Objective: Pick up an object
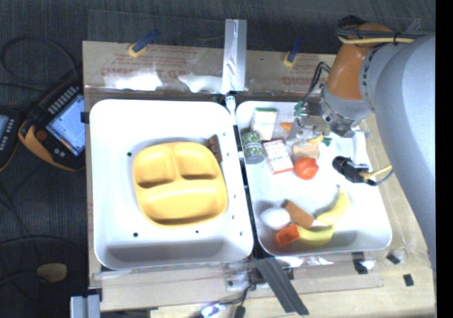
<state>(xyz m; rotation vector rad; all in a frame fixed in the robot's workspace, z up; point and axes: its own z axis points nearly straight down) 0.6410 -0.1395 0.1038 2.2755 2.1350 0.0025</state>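
My gripper (308, 127) hangs low over the back of the right bin (375, 217), its tip just above a tan block (306, 149). A red round thing (306, 168) lies right in front of that block. To the gripper's left are a red-and-white box (277, 156), a green can (252, 145), a white-and-green carton (264, 122) and a small orange piece (285, 125). Nothing can be seen held at the tip.
Near the front of the right bin lie a banana (330, 219), a brown sausage-like piece (299, 214), a white ball (275, 218) and an orange item (287, 236). The left bin (106, 239) holds a yellow divided tray (180, 182) and a small brown thing (213, 145).
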